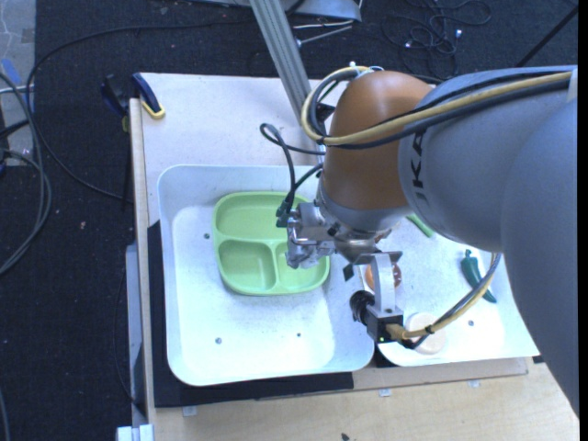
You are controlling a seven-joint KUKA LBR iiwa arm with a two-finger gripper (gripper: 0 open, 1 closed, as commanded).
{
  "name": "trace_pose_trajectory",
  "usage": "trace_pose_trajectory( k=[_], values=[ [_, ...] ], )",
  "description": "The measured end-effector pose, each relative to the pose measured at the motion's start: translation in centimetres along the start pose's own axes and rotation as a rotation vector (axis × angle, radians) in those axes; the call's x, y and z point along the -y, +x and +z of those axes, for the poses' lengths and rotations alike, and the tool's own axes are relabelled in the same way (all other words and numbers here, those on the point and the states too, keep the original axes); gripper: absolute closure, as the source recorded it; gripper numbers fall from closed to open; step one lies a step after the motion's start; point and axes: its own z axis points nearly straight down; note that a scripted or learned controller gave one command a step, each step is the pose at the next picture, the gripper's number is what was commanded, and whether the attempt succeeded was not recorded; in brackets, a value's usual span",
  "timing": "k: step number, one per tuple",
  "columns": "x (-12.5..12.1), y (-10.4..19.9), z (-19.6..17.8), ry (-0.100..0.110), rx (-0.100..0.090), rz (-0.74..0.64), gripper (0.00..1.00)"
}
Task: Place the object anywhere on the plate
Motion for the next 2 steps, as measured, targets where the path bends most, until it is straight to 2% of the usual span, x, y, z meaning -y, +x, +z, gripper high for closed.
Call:
trace_pose_trajectory(
  k=[1,2],
  values=[
    [1.30,5.87,-0.56,-0.002,0.000,-0.001,1.00],
    [1.19,5.45,-0.56,-0.002,0.002,0.007,0.00]
  ],
)
